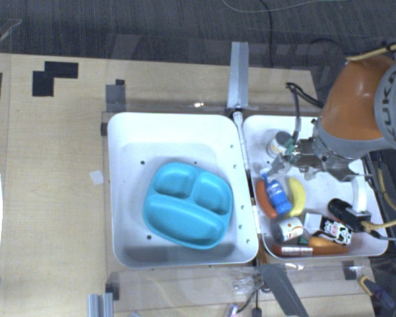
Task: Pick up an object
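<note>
Two white bins sit side by side on the pale wooden surface (46,190). The left bin (119,177) carries a blue divided plate (188,203) lying flat near its middle. The grey-and-orange arm reaches in over the right bin's (252,129) far half, with the hand (289,152) low above the bin's middle. Whether the hand is open or closed cannot be told, and nothing shows in its grasp. Just nearer than the hand, toward the bin's left wall, lie an orange-red elongated item (264,202), a blue bottle (277,195) and a yellow banana (297,195), packed side by side. Along the near edge rest a small printed cup (291,229), a black-and-white patterned box (334,230) and an orange piece (327,245).
</note>
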`<control>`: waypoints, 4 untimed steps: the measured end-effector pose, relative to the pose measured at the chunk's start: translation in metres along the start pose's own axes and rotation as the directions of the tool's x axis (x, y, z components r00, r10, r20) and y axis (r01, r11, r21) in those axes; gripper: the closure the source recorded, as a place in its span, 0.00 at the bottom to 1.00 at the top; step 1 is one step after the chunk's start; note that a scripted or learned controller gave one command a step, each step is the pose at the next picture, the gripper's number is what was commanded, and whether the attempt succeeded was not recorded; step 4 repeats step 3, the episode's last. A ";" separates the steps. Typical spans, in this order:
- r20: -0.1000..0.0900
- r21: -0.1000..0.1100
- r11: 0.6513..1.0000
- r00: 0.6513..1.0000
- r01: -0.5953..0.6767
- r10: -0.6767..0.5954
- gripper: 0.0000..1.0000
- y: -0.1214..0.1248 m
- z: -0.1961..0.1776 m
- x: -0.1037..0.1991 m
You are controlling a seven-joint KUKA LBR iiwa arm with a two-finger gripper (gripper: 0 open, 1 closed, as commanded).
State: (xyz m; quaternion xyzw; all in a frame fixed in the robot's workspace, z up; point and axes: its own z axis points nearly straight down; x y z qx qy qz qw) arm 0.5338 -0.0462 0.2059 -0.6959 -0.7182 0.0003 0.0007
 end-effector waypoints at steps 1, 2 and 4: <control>0.002 -0.011 0.988 0.988 0.153 -0.153 0.00 0.009 0.117 -0.059; 0.002 -0.014 0.988 0.988 0.156 -0.156 1.00 0.011 0.108 -0.057; 0.001 -0.001 0.990 0.990 0.142 -0.142 1.00 0.034 0.009 -0.026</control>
